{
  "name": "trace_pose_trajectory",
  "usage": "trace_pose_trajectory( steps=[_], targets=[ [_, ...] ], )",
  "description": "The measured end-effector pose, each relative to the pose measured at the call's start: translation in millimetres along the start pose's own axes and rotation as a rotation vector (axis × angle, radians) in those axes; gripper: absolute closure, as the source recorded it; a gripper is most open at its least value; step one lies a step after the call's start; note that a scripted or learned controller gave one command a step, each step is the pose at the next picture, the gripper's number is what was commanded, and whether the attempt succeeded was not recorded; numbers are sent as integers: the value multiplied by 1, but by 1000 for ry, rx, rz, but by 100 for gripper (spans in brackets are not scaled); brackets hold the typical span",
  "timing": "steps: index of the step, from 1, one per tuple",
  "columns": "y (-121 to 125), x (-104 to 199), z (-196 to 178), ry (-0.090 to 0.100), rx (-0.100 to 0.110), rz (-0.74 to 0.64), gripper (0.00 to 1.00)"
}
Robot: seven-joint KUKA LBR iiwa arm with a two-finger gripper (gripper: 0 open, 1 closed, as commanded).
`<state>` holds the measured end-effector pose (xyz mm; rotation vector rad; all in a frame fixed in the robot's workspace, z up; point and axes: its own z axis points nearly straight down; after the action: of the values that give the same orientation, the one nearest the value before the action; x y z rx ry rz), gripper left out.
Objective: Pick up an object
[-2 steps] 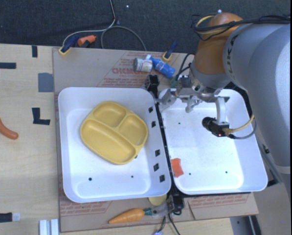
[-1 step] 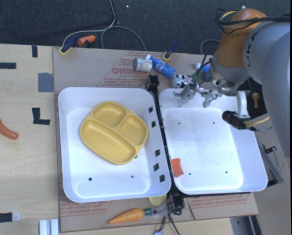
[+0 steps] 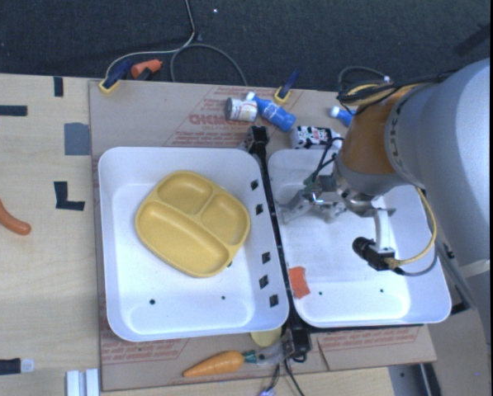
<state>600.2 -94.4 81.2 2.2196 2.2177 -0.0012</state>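
We see the gripper [image 3: 300, 205] low in the right bin [image 3: 353, 304], near its left wall; we cannot tell its state. An orange block [image 3: 299, 282] lies by that bin's left wall toward the front. The yellow divided plate [image 3: 193, 222] fills the left bin [image 3: 180, 316].
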Motion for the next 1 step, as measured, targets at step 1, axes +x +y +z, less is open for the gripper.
trace_pose_trajectory(
  steps=[1],
  targets=[
    [61,0,-4,2,-2,-4,0]
  ],
)
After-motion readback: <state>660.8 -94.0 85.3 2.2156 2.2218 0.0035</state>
